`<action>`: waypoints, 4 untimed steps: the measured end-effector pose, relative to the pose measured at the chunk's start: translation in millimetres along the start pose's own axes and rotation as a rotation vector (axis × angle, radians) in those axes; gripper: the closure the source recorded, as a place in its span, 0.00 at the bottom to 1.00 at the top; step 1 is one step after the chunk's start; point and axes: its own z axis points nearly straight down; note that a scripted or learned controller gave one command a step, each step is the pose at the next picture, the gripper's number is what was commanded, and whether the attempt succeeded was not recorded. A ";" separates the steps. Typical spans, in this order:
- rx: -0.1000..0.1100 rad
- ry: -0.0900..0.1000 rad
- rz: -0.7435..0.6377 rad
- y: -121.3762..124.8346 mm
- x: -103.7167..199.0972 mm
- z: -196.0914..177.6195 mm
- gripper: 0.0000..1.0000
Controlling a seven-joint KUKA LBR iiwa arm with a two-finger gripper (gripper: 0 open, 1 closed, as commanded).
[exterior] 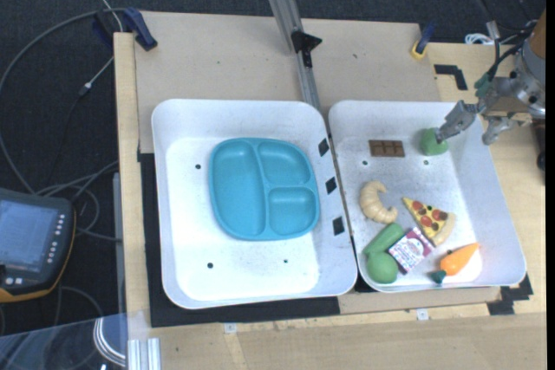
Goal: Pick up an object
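Lying along the near edge of the right bin (pixel 507 212) are the closest things: a green vegetable-like toy (pixel 381 254) at the near-left corner, a small pink-and-white packet (pixel 409 251) touching it, and an orange carrot toy (pixel 458 260) just beside that. Slightly further in, a pizza slice (pixel 431 219) and a croissant (pixel 376 200) are sitting near the bin's middle. The left bin (pixel 173 212) is carrying a blue divided plate (pixel 263 187) at its centre.

Further back, a brown chocolate bar (pixel 386 149) is lying near the far edge of the right bin, and a small green object (pixel 433 141) is resting at the far-right corner region — this looks like the piece being gone for.

The gripper (pixel 473 124) is hanging at that far-right edge, its fingers spread apart: one is touching or overlapping the green object, the other is standing off to the right, so nothing is sitting between them. It is gripping nothing.

To do this well, the arm is probably needing to shift toward the bin's middle — so the green object is falling squarely in the gap — then lower fully before closing, keeping clear of the sloping bin wall.
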 end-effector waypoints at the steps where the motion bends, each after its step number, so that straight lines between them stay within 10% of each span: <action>1: 0.000 0.000 0.000 0.0 0.0 0.0 0.00; 4: 0.003 0.000 0.001 0.5 -10.9 163.4 0.00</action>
